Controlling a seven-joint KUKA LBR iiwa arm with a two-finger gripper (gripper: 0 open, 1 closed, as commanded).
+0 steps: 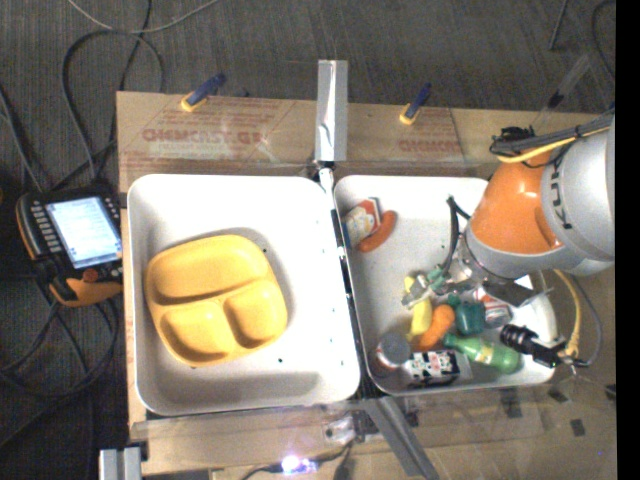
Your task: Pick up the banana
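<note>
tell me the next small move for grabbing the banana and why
Probably shift the gripper slightly left and down toward the banana. It sits just above the cluttered pile in the right bin, while the yellow banana lies beside the carrot, with nothing visibly grasped yet.

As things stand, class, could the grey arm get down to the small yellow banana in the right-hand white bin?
Probably yes. The small yellow banana lies just beside the grey arm, with its top uncovered. But the orange carrot and teal toy press against it, leaving little room on that side.
</note>
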